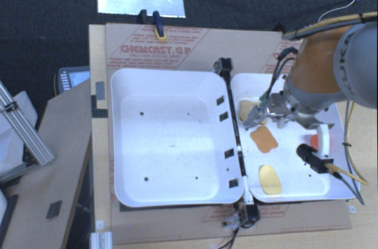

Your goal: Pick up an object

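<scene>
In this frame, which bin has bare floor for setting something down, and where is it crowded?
The left bin offers a bare white floor from wall to wall. The right bin is crowded: the end effector hangs over its upper part beside an orange piece, a yellow piece and a red item; a small bare patch lies between yellow piece and front wall.

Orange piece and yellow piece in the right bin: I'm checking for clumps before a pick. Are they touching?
Apart. The camera view shows bare white bin floor between the orange piece and the yellow piece nearer the front wall.
</scene>
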